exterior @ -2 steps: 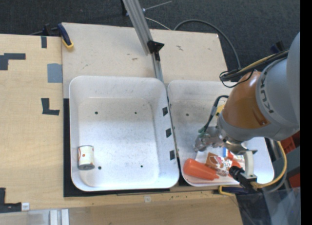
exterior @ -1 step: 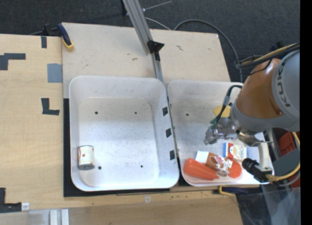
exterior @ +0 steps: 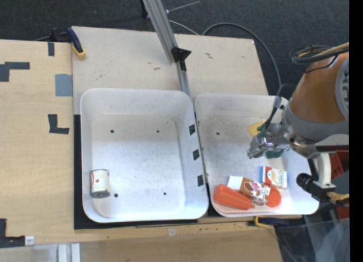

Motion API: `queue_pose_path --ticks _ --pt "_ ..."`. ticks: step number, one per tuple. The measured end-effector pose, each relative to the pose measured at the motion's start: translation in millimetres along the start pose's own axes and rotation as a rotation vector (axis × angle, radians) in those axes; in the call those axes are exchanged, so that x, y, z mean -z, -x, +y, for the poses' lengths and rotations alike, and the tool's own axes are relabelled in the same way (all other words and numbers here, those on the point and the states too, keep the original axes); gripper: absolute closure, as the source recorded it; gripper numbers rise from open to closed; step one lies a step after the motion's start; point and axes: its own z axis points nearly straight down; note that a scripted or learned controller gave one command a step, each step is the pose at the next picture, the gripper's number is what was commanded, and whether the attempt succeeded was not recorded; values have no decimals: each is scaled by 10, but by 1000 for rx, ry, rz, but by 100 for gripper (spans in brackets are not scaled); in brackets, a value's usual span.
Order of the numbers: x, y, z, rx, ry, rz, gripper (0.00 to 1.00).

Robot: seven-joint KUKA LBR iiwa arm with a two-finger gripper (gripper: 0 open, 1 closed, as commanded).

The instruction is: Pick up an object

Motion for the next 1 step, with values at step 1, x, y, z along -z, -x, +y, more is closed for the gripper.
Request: queue_pose_path --ticks 1 --pt "130 -4 5 0 -4 1 100"
